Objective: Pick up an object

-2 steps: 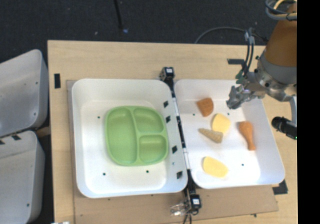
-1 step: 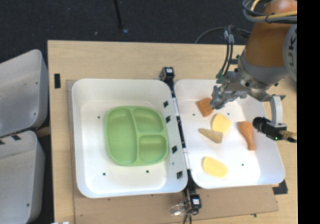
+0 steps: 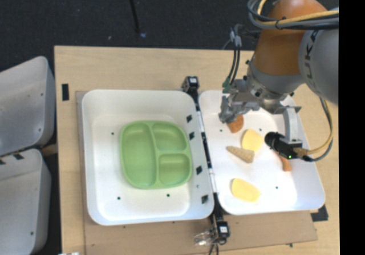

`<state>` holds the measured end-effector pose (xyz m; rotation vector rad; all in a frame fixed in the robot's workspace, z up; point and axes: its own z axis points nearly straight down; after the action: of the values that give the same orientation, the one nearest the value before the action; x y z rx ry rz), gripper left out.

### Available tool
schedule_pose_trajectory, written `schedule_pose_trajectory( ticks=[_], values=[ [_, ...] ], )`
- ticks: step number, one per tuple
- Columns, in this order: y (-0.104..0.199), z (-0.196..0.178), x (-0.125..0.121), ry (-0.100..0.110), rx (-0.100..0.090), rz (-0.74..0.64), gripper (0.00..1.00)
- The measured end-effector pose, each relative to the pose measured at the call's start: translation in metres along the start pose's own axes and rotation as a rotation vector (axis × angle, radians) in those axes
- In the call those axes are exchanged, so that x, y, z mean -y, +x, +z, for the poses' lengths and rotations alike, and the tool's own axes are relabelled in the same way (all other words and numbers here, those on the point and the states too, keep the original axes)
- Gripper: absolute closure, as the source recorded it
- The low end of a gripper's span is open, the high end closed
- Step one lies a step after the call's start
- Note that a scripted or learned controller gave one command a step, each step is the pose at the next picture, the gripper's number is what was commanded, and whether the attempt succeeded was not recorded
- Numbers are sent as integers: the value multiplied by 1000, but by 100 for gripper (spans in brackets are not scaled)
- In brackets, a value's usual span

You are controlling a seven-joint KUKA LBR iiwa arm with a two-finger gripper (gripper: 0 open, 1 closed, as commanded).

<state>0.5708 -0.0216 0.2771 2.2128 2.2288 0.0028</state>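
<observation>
My gripper [image 3: 231, 112] hangs low over the back left part of the right bin [image 3: 308, 191]. A small orange-red piece [image 3: 236, 125] lies right under it, partly covered by the gripper, and whether the two touch is unclear. Close by in the same bin lie a yellow piece [image 3: 252, 140], a tan wedge [image 3: 241, 154], a second yellow piece [image 3: 245, 190] nearer the front, and a small orange piece [image 3: 286, 163] toward the right.
The left bin [image 3: 97, 191] holds a green divided tray [image 3: 155, 153]. A black divider with clips [image 3: 202, 151] runs between the bins. A black part with a green light [image 3: 279, 142] hangs off the arm over the right bin.
</observation>
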Motion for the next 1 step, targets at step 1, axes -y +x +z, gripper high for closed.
schedule_pose_trajectory(
  ticks=[1],
  values=[
    [45, 19, -2, 4, 0, 2, 100]
  ],
)
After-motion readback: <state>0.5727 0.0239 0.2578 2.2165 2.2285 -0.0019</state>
